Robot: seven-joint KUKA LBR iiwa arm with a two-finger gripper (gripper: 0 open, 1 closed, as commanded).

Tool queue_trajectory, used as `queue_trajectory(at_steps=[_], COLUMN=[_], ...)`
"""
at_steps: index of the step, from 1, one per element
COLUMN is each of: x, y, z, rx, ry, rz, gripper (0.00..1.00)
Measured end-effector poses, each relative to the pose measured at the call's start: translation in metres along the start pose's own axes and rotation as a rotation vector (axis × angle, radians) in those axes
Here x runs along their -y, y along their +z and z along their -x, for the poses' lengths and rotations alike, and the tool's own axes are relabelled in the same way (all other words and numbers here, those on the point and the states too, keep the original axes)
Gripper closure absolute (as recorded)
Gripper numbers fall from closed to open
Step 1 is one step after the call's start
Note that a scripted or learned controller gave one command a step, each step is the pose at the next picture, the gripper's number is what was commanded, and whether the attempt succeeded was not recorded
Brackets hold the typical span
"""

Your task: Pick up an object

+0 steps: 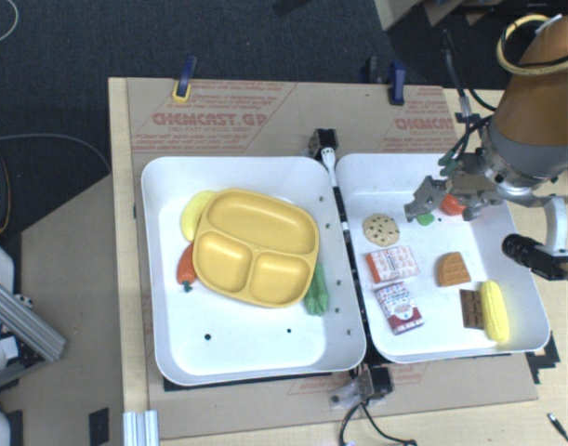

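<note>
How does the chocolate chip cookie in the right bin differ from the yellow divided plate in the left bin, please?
The cookie is a small, flat round disc, tan with dark specks; the divided plate is far larger, plain yellow, and moulded into three compartments. The cookie lies by itself on the bin floor, while the plate rests over other toys, with a green and an orange piece poking out at its edges. Each lies flat in a white bin.

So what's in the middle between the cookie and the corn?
In the camera view, a small brown toast-like piece lies between the cookie and the yellow corn, on the right bin's white floor.
</note>
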State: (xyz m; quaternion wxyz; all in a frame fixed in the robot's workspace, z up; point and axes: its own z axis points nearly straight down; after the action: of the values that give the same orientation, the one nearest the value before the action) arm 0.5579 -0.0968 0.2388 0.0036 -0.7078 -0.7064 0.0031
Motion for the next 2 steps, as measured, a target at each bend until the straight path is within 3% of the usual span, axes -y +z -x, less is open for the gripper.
queue_trajectory(at_steps=[1, 2], x=[-0.002, 0.005], y=[-0.005, 0.046], z=[0.000, -0.008], rx=[0.001, -0.001], ry=[-0.002, -0.002], rz=[0.010, 0.003], gripper=[0.00, 0.00])
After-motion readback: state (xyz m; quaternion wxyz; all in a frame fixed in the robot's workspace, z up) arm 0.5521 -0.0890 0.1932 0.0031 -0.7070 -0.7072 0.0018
